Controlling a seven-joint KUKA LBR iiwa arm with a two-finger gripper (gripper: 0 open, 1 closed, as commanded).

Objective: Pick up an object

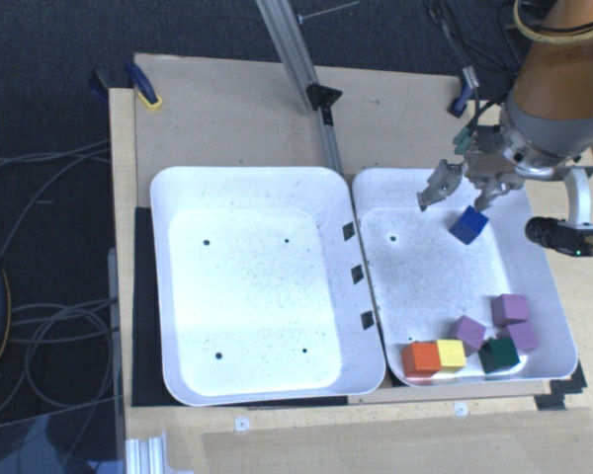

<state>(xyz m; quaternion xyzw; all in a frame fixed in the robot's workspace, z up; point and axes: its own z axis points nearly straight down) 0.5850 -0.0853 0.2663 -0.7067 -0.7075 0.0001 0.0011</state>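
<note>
Nearest my camera, along the front edge of the right bin [549, 294], I count six small blocks bunched in the near right corner: one orange block [421, 357], one yellow block [451, 354] touching it, one dark green block [497, 355], and three purple blocks — one [469, 329] just behind the yellow, one [511, 309] farther back, and one [523, 336] between that and the green. The green and the right-hand purple sit touching or nearly so; I can't separate them cleanly from here.

A seventh block, the single blue cube [468, 225], is well apart from that cluster, up toward the far end of the same bin. It looks tilted, one corner pointing down, and it sits just below the gripper [460, 194]. The two fingers are spread apart, one to the cube's left and one above its right side; I don't see them closed against the cube, so I read the gripper as released, not grasping.

The arm [558, 67] comes in from the right, its orange band showing above the grey wrist.

The left bin [168, 265] lies beside the right one, their long walls meeting. I count two blue clamps [143, 82] at the far corners of the board [237, 107].
</note>
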